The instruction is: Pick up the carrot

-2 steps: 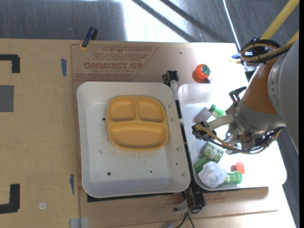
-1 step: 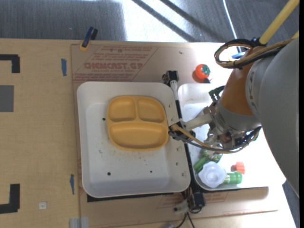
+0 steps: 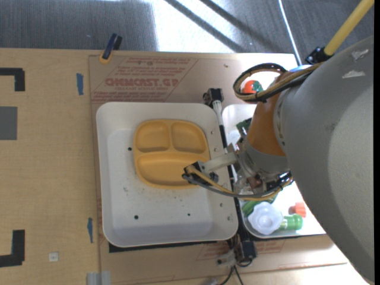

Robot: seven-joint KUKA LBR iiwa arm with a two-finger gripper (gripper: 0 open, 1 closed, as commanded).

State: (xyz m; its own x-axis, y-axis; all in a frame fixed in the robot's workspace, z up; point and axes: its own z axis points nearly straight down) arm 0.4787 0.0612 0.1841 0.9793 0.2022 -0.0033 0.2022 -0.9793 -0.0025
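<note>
Carrot (image 3: 298,208) mostly under arm (image 3: 332,129), axis unclear

Left bin (image 3: 113,177): white, flecked with small dark specks. Divided plate (image 3: 171,152): mustard yellow, plain. Arm (image 3: 332,129): pale grey, orange band (image 3: 264,132) above the wrist. Bench (image 3: 47,159): tan cardboard with red print and blue tape bits. Bottle (image 3: 270,218) in right bin: green, white top.

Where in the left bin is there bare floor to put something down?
In the left bin, floor is bare below the yellow plate, toward the near wall, and in a strip left of it. The right side is crowded: the arm and its cables reach over the plate's corner.
</note>
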